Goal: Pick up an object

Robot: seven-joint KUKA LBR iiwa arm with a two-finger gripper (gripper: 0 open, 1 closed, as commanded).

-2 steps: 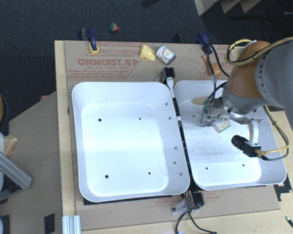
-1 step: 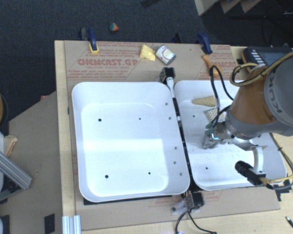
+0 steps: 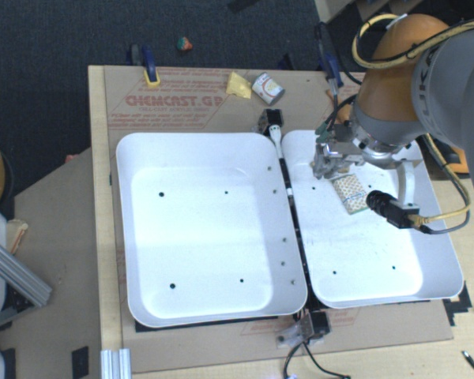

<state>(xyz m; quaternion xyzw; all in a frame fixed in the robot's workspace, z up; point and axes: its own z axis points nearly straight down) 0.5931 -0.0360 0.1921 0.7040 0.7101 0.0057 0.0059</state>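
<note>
A small flat packet (image 3: 350, 193) with a dotted pattern lies in the right bin (image 3: 379, 279), in its far half. My gripper (image 3: 329, 164) is low over that bin's far left part, just up and left of the packet and close to its edge. The grey arm with its orange band reaches in from the upper right and hides the bin's far right corner. Nothing shows between the gripper and the packet that tells of a hold.
The left bin (image 3: 142, 235) lies beside the right one. Behind the bins on the brown board are a yellow scrap (image 3: 238, 85), a small white box (image 3: 267, 89) and a blue clamp (image 3: 150, 68). A black clip (image 3: 272, 121) sits at the bins' far junction.
</note>
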